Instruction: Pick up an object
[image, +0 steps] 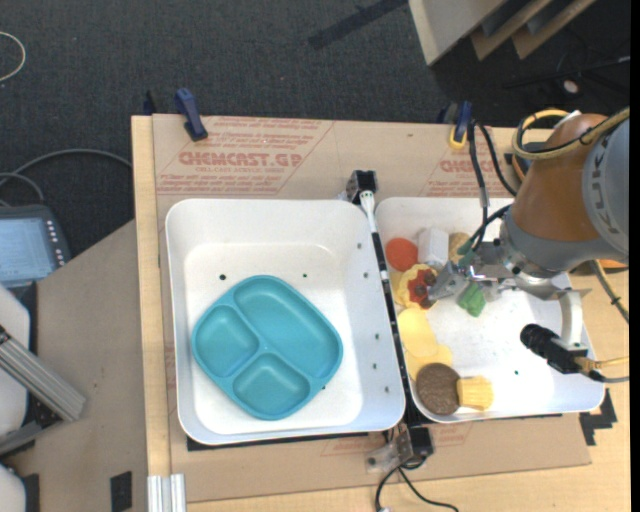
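Desk (250, 150) carrying two white bins. Green toy (473, 301) mid right bin (500, 360), beside jaws: likely light, stiff, slick; best pinched across narrow sides. Cannot tell jaw spread.

The arm (560, 210) hangs over toy food (420, 337) in the right bin (500, 352).

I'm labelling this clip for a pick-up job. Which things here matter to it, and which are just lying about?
In play: gripper; right bin; red piece, green piece and brown disc in it.
Lying about: teal tray in left bin; blue clamp.
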